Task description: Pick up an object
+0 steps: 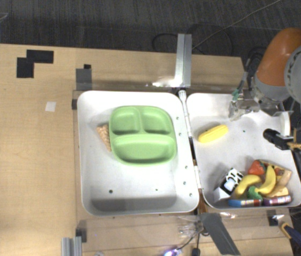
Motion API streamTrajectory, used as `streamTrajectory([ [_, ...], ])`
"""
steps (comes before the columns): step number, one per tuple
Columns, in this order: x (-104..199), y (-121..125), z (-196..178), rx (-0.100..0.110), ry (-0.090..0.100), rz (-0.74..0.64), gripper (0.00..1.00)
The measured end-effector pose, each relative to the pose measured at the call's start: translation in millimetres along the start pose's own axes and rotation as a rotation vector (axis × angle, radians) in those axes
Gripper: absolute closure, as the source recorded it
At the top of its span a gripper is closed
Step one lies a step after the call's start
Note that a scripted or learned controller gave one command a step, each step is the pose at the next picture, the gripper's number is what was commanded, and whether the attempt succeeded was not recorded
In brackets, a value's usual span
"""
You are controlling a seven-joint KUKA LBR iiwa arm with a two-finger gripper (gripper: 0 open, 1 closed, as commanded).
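Observation:
My gripper hangs over the far right corner of the right bin, under the orange band of the arm. A yellow corn-like piece lies a short way to its lower left on the bin floor, apart from the gripper. In the bin's near right corner is a heap of small things: a yellow banana, a red piece, a black-and-white object and a purple marker. Nothing is seen held.
The left bin holds a green divided plate with a tan waffle-like piece sticking out from under its left edge. A metal post stands behind the bins' shared wall. Cables run along the right side.

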State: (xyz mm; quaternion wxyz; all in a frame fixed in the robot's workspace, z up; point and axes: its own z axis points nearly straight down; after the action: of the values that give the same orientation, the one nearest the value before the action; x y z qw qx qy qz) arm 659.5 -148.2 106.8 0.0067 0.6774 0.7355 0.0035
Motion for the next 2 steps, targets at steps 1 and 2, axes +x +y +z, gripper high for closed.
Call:
streamTrajectory([
  [1, 0, 0, 0, 0.000, 0.000, -0.001, 0.00],
  [2, 22, -33, 16, 0.001, 0.002, -0.060, 0.00],
])
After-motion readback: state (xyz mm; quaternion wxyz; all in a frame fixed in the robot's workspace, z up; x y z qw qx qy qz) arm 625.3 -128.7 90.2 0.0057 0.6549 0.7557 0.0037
